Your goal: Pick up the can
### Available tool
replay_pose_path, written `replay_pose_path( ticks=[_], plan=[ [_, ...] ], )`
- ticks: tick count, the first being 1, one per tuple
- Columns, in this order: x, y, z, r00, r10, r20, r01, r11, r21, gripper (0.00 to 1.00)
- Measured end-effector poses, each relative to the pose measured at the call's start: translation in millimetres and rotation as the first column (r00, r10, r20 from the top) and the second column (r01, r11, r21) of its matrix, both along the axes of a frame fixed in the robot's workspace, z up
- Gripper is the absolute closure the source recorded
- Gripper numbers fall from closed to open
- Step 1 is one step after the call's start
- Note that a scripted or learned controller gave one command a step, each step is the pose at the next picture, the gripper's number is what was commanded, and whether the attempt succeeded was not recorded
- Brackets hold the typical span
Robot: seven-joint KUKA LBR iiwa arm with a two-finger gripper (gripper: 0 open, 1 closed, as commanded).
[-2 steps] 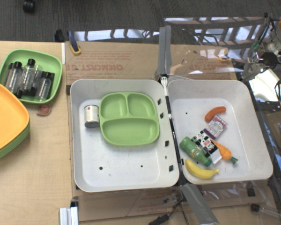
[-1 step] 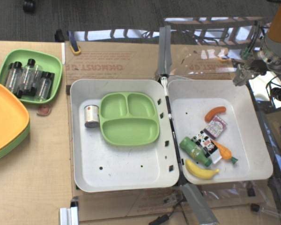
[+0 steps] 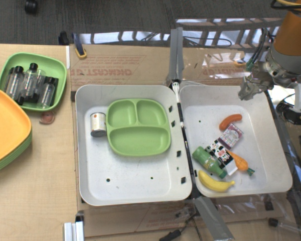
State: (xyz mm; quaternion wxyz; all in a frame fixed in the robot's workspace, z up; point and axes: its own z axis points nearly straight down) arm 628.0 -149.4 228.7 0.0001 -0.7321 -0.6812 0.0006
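can (image 3: pixel 98 124): lying on its side in left bin (image 3: pixel 85 177), touching left edge of green divided plate (image 3: pixel 139 127)
gripper (image 3: pixel 248 92): over top right corner of right bin (image 3: pixel 271 182), well apart from can, nothing between fingers
fingers: pointing down, gap looks narrow, too small to tell exactly
arm: grey, orange band (image 3: pixel 293 31), comes in from upper right
right bin contents: sausage (image 3: pixel 231 120), pink packet (image 3: pixel 232 136), green bottle (image 3: pixel 209 160), carrot (image 3: pixel 241 162), banana (image 3: pixel 215 182), clustered toward lower middle
bench left side: green tray with vials (image 3: pixel 32 82), orange plates (image 3: pixel 7 129)
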Motion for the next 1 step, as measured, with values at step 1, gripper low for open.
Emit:
replay_pose_path(
  ticks=[1],
  plan=[
    [-105.8,29.2,0.4,0.998,-0.057,-0.002,0.057,0.998,0.000,1.00]
  ],
)
